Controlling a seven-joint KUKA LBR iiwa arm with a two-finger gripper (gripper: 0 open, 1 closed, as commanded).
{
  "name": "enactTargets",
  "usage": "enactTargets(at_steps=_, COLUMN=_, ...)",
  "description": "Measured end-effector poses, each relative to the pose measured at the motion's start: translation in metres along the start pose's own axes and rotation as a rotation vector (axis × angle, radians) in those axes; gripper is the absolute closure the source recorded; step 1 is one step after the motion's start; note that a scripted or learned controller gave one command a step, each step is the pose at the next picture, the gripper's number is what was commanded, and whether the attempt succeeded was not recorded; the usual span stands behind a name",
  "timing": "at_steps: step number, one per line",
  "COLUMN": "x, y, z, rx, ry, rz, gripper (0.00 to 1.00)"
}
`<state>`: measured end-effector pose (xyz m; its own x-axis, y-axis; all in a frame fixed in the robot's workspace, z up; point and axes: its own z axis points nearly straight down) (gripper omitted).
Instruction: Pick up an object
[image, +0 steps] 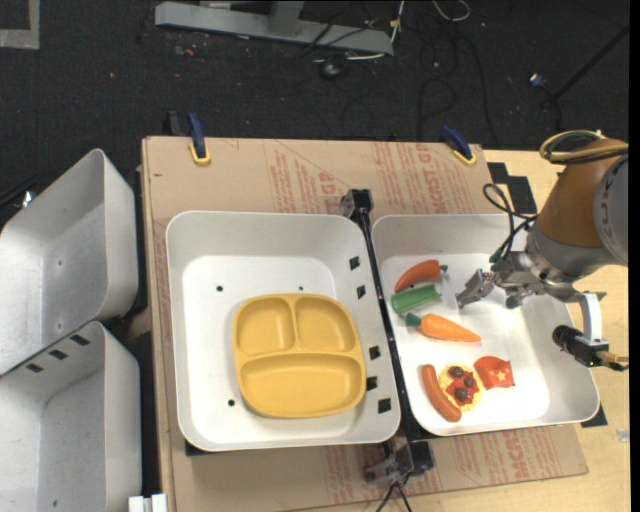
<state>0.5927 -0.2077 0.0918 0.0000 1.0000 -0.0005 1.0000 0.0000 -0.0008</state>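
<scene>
lying just left and below the open, empty fingers (483, 288), the carrot (449, 327) rests in the right bin (560, 375).

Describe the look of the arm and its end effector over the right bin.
The arm is a rounded grey body with a broad orange band above the wrist. Thin dark cables loop near the wrist. The end effector is a small cluster of grey metal parts ending in two slim fingers. A black-and-white piece sticks out beside the wrist.
</scene>
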Motion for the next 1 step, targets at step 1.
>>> enactTargets(at_steps=1, x=0.0001, y=0.0008, z=-0.0112, rx=-0.003, ry=-0.001, rz=-0.001, gripper=1.0)
